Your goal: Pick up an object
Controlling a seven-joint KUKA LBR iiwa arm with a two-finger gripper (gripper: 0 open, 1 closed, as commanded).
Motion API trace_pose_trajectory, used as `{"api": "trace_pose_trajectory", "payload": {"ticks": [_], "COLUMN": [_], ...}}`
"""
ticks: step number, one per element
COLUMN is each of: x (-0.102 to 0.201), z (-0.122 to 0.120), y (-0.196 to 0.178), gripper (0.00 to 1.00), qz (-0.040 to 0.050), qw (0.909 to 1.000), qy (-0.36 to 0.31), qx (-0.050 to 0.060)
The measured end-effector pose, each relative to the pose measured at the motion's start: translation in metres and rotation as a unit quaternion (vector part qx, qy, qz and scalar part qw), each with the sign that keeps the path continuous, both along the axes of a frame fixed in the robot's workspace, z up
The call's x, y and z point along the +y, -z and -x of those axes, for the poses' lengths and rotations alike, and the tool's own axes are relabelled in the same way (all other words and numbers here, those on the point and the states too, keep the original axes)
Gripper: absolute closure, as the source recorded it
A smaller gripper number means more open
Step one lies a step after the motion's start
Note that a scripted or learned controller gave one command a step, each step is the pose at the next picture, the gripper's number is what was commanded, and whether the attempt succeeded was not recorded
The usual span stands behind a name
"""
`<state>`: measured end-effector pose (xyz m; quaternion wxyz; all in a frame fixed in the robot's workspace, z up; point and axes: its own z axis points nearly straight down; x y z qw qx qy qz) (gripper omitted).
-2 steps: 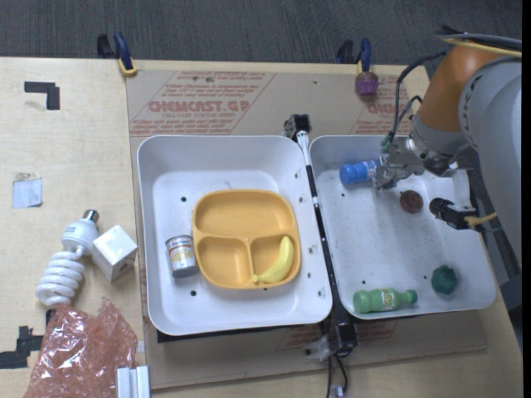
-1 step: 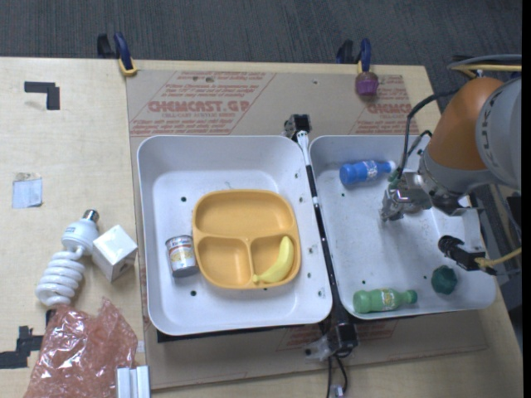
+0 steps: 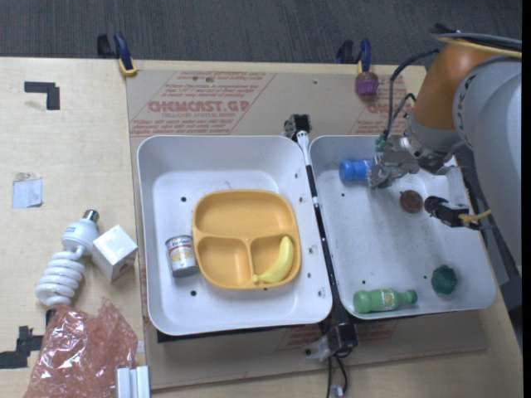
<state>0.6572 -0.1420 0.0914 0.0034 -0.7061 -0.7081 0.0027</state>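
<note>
Gripper [image 3: 383, 175] low in right bin; finger state cannot be told; small blue plastic cup [image 3: 355, 171] just left, lying sideways, touching or nearly

Off on the table [image 3: 75, 139], left of the bins: a spiral light bulb [image 3: 66, 264], small white cube [image 3: 114, 251], crinkled pinkish plastic bag [image 3: 79, 351].

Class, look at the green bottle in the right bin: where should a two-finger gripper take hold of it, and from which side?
Grip the green bottle across its wide body, coming straight down from above. It lies on its side along the right bin's near wall, so fingers should probably close across its width, not its length.
</note>
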Motion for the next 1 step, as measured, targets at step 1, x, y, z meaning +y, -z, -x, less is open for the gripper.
{"api": "trace_pose_trajectory", "payload": {"ticks": [1], "x": [0.0141], "z": [0.0442], "y": [-0.0012], "gripper": [0.00], "qz": [0.0007], "qw": [1.0000], "qy": [0.002], "qx": [-0.004]}}
